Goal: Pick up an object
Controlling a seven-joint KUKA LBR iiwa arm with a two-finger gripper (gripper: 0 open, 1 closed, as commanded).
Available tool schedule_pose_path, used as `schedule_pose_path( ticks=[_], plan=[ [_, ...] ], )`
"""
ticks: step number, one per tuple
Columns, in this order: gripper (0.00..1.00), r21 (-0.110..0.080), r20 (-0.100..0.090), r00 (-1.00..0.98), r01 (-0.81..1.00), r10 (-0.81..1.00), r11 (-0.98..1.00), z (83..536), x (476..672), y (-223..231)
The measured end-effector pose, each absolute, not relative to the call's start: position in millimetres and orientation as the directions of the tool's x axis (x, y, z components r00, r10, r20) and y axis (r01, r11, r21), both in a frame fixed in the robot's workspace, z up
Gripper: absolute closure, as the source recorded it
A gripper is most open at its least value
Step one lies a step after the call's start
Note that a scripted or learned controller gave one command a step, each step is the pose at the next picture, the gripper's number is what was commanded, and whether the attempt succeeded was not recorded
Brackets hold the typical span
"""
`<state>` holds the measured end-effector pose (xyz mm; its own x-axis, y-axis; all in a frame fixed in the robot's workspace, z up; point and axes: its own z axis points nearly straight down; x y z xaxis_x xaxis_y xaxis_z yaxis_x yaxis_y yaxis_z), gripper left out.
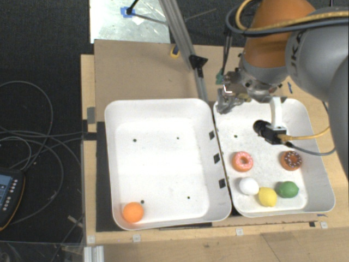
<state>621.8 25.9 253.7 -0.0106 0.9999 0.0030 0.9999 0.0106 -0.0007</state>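
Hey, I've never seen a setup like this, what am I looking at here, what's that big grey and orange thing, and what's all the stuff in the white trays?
This is one camera fixed above a workbench, looking down at a slant. The grey and orange thing is a robot arm reaching in from the right; its gripper hangs over the far end of the right tray. Nothing shows between its fingers. Its job is to pick up an object. The right tray holds toy food: a pink donut, a chocolate donut, a white ball, a lemon and a lime. The left tray holds an orange in its near corner.
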Motion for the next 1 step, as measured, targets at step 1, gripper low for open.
schedule_pose_path(
  ticks=[1],
  plan=[
    [1.0, -0.001, 0.002, -0.01, 1.0, 1.0, 0.01, 255.6, 594.5, 67.8]
  ],
)
